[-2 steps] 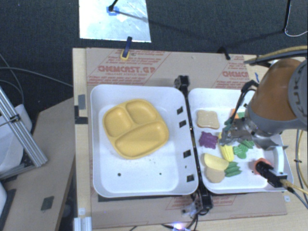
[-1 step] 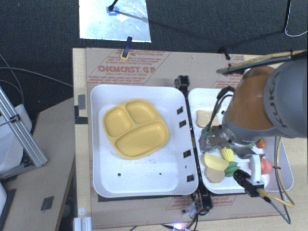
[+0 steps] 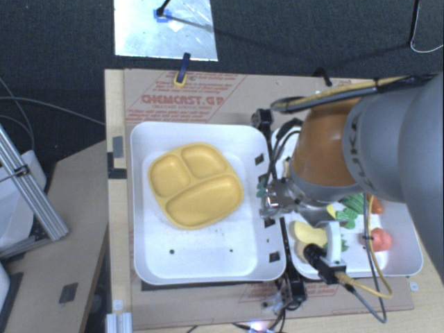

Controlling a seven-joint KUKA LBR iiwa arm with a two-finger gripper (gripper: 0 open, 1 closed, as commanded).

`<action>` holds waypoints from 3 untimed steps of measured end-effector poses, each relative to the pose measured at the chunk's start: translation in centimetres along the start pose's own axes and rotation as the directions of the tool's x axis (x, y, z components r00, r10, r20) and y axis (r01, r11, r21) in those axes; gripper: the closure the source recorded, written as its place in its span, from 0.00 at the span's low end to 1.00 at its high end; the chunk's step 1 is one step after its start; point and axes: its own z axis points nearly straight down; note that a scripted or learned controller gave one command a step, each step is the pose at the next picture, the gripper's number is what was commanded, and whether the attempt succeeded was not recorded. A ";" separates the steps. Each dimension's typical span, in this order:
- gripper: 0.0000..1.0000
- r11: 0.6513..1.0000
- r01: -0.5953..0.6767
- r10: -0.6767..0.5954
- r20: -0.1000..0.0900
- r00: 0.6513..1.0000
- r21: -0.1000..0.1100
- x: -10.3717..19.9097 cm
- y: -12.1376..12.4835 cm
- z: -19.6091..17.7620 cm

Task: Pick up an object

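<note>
A yellow three-compartment plate point(image 3: 195, 184) lies in the left white bin point(image 3: 201, 262), toward its upper middle. In the right bin point(image 3: 409, 259) I see a pale yellow object point(image 3: 309, 234), a green object point(image 3: 354, 210) and a red-orange object point(image 3: 381, 239), partly covered by the arm. The grey arm with its orange band point(image 3: 326, 148) hangs over the right bin's left part. The wrist hides the gripper from above.
Both bins rest on a cardboard sheet point(image 3: 187, 96) on the bench. A shiny metal sheet point(image 3: 165, 19) lies beyond it at the top. Cables point(image 3: 361, 283) trail from the wrist over the right bin's front. A metal frame point(image 3: 28, 193) stands at the left.
</note>
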 end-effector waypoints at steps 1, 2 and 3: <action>1.00 1.000 0.001 -0.001 -0.002 1.000 -0.009 6.1 0.2 -8.7; 1.00 1.000 0.001 -0.001 -0.005 1.000 -0.013 12.4 0.2 -19.9; 1.00 1.000 -0.015 0.015 0.006 1.000 0.005 8.5 4.6 -10.7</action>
